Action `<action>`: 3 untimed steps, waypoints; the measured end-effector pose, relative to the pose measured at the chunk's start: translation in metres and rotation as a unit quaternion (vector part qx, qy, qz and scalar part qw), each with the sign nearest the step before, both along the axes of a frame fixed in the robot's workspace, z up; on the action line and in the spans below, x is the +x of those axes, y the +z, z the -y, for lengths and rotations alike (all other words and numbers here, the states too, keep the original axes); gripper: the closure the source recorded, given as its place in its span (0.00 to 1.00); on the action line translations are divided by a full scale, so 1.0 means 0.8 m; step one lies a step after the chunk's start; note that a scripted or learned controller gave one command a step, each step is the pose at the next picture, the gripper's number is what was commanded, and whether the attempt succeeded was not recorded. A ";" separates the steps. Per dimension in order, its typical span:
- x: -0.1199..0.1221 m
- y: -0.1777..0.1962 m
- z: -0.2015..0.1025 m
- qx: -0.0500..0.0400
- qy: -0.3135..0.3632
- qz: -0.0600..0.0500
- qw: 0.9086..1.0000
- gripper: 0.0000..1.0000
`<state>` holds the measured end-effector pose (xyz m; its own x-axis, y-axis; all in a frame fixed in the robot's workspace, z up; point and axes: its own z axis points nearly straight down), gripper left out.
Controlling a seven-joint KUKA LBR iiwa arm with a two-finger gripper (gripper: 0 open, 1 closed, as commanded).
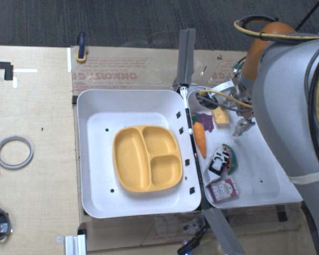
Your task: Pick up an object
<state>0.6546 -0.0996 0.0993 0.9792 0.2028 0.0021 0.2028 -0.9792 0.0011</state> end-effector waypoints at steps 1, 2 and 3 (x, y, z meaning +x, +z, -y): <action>-0.028 -0.009 0.038 0.000 0.041 -0.003 0.999 0.00; -0.095 -0.010 -0.008 0.001 -0.001 -0.003 1.000 0.00; -0.037 -0.008 -0.007 0.001 0.055 -0.003 0.999 0.00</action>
